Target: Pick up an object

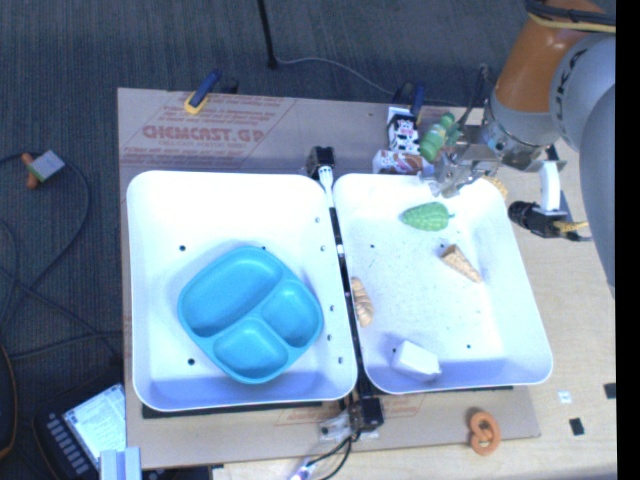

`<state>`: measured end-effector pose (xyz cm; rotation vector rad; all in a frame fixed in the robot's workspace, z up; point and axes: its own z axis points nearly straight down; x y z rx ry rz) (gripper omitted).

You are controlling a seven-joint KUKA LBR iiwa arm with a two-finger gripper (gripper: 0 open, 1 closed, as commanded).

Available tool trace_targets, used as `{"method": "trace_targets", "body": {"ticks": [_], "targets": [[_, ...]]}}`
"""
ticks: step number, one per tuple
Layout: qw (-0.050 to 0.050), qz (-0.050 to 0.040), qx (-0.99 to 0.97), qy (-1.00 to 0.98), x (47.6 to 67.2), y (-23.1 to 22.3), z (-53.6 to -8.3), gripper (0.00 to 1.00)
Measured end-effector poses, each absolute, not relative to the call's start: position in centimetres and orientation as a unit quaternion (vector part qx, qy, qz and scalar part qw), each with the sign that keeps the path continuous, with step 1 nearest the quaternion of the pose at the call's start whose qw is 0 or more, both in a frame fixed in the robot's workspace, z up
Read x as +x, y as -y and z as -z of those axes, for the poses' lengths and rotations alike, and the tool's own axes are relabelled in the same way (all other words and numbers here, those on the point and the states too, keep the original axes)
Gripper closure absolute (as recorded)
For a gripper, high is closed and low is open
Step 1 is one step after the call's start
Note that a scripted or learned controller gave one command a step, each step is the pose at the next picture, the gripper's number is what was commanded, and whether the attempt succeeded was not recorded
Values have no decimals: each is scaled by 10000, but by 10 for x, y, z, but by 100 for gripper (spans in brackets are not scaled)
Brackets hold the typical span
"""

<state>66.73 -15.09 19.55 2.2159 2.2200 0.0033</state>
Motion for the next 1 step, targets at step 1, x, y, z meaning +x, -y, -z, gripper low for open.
{"method": "trace_targets", "body": {"ticks": [1], "targets": [[9,6,7066,-7076,666,151,-193,0]]}}
